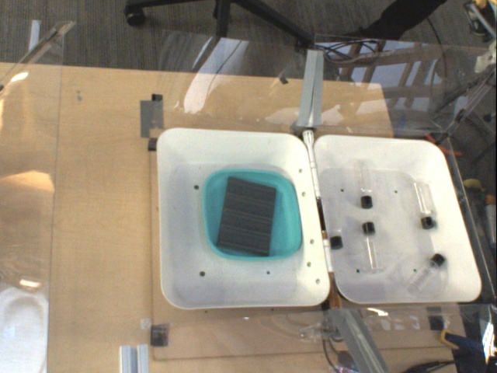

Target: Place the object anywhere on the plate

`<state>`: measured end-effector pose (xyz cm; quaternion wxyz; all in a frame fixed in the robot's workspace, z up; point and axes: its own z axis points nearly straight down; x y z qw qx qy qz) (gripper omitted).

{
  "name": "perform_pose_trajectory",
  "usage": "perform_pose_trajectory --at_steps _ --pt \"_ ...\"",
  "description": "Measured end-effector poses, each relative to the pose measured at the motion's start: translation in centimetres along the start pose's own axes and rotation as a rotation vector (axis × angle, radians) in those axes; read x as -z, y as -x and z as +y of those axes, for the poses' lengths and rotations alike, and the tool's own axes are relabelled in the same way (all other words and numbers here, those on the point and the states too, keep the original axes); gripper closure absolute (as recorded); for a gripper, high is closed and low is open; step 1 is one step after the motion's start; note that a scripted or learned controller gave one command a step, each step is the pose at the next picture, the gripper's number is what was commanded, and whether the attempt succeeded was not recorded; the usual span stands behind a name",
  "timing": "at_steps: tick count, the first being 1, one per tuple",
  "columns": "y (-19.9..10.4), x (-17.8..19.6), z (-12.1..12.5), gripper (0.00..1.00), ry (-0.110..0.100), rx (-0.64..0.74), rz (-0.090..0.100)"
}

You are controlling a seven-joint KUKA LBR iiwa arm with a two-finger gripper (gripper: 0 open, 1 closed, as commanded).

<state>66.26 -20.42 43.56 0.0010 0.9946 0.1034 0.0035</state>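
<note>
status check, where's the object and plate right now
Dark ribbed block lying flat on teal plate, left bin. Nothing on top of block. Right bin holds small black pieces and clear tubes.

Two white bins [178, 286] sit side by side on a wooden bench [85, 193], an office chair base [225, 2] behind.

Dark ribbed block on teal plate, left bin.
Flat dark grey ribbed rectangular block [247, 216] lies on the teal rounded-square plate [289, 212], slightly tilted, inside the left shallow white bin [178, 231]. Right shallow white bin [396, 158] has small black fixtures [367, 228] and clear plastic tubes [422, 198] scattered on it. Both bins sit side by side on the light wooden bench [85, 208]; black office chair base [225, 2] at top.
</note>
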Motion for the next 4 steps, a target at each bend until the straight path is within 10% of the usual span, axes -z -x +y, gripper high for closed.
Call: perform_pose_trajectory --at_steps 4 --pt "0.2 0.1 -0.1 0.00 0.002 0.002 0.002"
